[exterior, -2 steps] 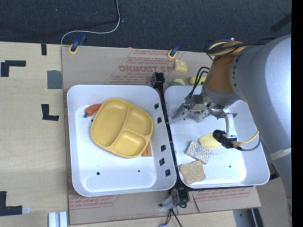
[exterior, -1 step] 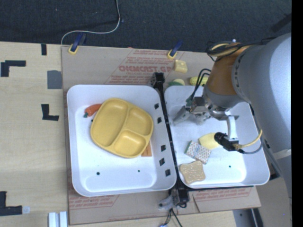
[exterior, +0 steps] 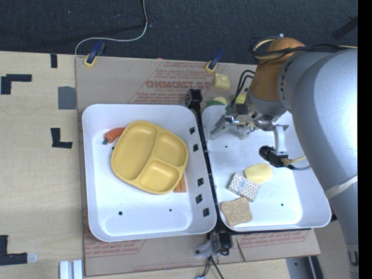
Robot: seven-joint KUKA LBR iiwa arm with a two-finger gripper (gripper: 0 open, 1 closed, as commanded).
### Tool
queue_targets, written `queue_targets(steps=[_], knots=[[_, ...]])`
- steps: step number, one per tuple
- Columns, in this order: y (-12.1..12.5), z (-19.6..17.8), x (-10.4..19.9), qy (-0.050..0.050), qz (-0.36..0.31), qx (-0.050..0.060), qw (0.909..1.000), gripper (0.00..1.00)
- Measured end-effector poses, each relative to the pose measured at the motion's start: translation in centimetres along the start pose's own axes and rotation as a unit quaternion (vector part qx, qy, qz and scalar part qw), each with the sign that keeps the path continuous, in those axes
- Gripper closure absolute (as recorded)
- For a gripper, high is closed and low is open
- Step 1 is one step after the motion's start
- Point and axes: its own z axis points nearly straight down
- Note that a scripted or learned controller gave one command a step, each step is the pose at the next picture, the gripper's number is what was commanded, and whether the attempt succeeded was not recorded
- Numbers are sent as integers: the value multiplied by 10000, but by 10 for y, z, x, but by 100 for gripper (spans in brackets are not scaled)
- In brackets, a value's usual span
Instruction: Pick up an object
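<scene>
Arm: the grey arm with its orange band [exterior: 268,80] reaches in from the right, over the right bin's far end.
Hand [exterior: 232,124]: low above the far left part of the right bin [exterior: 290,214]; whether it is clenched or released cannot be told.
Right bin contents: a pale yellow lump [exterior: 258,172], a white patterned square [exterior: 243,186] just beside it, and a tan toast-like slice [exterior: 236,211] nearer the front rim, all apart from the hand.
Left bin [exterior: 99,214]: a yellow divided plate [exterior: 149,156] lies tilted over orange pieces [exterior: 113,134].
Worktop: a small yellow block [exterior: 221,81] lies beyond the bins.
</scene>
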Motion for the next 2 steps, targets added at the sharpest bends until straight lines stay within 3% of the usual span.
queue_targets(steps=[1,2], knots=[[12,0,7,-10,3,44,10000,0],[-17,-1,1,-5,14,15,10000,0]])
